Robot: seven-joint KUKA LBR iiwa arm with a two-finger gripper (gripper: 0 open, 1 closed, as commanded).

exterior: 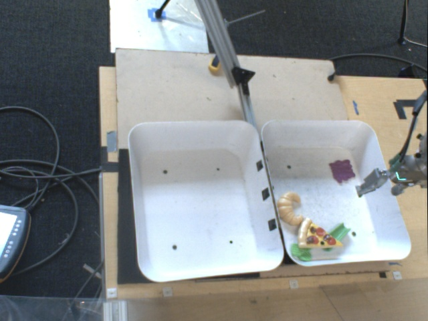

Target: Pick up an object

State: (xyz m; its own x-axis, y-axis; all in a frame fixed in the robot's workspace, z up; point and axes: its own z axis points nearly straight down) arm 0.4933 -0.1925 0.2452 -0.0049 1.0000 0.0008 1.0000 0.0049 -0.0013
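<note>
The gripper (366,185) reaches in over the right rim of the right bin (374,142), its grey fingers pointing toward the bin's middle. Whether it is wide or narrow cannot be told from this angle, and nothing shows between its fingers.

Just beside the gripper, further into the right bin, lies a purple piece (342,171), flat on the bin floor and apart from the gripper. Nearer the front of that bin and toward its left wall sits a tan croissant-shaped toy (289,208). A toy pizza slice (317,235) touches the croissant-shaped toy's lower end, and a green piece (339,233) pokes out from under the slice, close to the bin's front rim.

The left bin (194,131) stands wall to wall against the right bin on the table (267,85). A grey metal pole (221,32) slants across the table down to where the two bins meet.
</note>
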